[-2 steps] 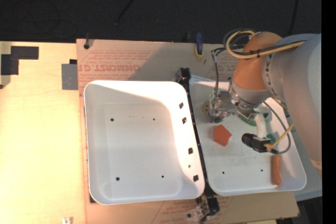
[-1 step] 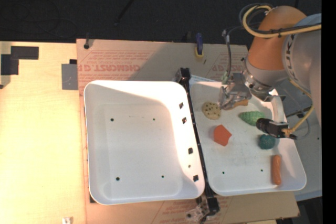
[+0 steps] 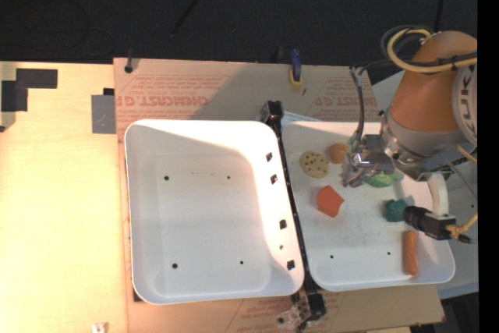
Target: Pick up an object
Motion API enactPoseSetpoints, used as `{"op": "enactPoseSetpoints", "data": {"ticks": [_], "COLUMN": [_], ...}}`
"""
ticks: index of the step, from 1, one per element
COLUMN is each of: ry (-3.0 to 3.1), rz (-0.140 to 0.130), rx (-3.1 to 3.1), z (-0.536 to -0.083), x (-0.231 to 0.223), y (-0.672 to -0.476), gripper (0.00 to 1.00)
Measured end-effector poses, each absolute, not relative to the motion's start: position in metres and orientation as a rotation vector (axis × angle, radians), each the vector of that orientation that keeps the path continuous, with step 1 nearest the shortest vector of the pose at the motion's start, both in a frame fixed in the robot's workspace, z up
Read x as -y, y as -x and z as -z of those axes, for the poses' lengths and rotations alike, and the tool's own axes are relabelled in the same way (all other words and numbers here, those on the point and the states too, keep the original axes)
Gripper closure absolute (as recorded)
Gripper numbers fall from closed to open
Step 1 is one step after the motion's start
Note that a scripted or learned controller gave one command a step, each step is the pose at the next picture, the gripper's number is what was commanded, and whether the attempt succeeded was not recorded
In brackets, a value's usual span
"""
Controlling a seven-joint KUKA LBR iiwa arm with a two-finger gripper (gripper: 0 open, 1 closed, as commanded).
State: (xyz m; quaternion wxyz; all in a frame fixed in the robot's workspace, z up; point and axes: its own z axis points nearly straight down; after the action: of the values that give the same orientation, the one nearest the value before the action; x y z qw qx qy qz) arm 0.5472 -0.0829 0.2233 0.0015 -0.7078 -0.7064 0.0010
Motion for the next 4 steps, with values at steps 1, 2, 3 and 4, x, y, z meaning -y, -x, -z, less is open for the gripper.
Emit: {"op": "enactPoseSetpoints", "data": {"ticks": [1,2,3,4], "ry": [2.230,2.222,2.221,2.212], "rz": [-0.008,-0.006,0.010,-0.013], "rx": [2.213,2.212,2.233,2.207], "z": [-0.224,-0.203,-0.326,-0.136], "x": [0.168,0.199,0.157,0.190], "y": [-0.526,-0.473,-0.478,-0.474], "gripper": [1.00,1.00,1.00,1.00]}}
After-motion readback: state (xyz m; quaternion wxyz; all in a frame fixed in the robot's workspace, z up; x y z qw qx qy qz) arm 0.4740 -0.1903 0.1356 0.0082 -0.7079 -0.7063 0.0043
